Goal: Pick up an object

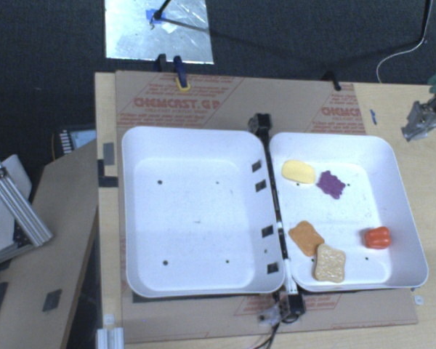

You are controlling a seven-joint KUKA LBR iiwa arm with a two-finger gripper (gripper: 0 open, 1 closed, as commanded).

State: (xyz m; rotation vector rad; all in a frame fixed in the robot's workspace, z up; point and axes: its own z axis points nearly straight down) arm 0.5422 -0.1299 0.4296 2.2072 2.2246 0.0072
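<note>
Toast [329,263], tan, lower right bin [403,195]. Gripper [424,119] hovers at upper right edge; grip state unreadable.

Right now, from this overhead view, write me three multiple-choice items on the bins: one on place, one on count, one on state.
1. Where does the red object lie?
A. In the left bin
B. In the right bin, near its right wall
C. On the bench outside the bins

2. How many objects lie in the right bin?
A. Three
B. Five
C. Seven

3. How do the orange piece and the tan piece lie?
A. Touching at a corner
B. In separate bins
C. Stacked squarely on each other

Key: 1 B, it sits by the right wall. 2 B, yellow piece, purple piece, orange, tan and red. 3 A, their corners meet near the divider.
</note>
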